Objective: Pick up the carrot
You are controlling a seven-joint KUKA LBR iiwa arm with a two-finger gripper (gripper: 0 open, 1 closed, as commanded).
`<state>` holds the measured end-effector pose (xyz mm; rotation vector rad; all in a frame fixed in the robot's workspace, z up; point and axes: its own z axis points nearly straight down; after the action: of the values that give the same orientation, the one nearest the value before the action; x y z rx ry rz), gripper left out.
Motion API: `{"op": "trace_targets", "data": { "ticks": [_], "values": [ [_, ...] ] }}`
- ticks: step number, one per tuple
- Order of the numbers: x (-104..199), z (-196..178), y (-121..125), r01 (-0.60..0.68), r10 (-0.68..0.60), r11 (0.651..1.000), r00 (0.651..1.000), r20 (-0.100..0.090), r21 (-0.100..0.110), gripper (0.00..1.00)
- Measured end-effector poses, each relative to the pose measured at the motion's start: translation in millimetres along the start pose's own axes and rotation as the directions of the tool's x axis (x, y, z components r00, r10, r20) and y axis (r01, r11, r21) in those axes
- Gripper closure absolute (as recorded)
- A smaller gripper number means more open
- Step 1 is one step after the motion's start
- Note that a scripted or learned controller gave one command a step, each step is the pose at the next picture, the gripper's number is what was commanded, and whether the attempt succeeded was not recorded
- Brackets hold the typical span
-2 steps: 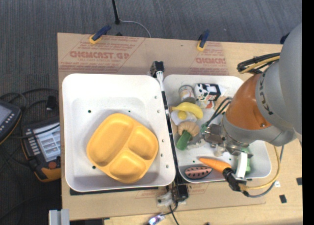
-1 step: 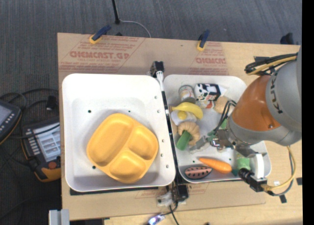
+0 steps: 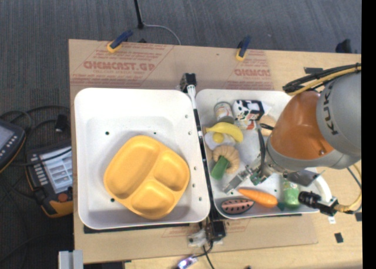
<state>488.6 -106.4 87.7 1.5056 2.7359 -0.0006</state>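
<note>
The carrot [image 3: 258, 197], orange and tapered, lies flat near the front wall of the right bin [image 3: 207, 104], pointing left. My gripper [image 3: 245, 178] hangs low in that bin, just above and left of the carrot's thin end, between it and a tan pastry. The grey and orange arm covers the bin's right half. Nothing shows held in the gripper.
Around the carrot lie a watermelon slice [image 3: 237, 206], a green bottle [image 3: 289, 194], a tan pastry [image 3: 227, 156] with a green piece [image 3: 218, 168], a banana [image 3: 225, 130] and a cow-patterned toy [image 3: 248, 109]. The left bin [image 3: 94, 115] holds a yellow divided plate [image 3: 147, 175].
</note>
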Motion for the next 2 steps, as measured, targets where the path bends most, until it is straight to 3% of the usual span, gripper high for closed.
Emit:
{"op": "trace_targets", "data": {
  "ticks": [1, 2],
  "values": [
    [1.3, -8.0, 1.2, 0.000, 0.000, 1.000, 1.000, -0.009, 0.002, 1.00],
    [1.9, -7.0, 0.4, 0.000, 0.000, 1.000, 1.000, -0.010, 0.004, 0.00]
  ]
}}
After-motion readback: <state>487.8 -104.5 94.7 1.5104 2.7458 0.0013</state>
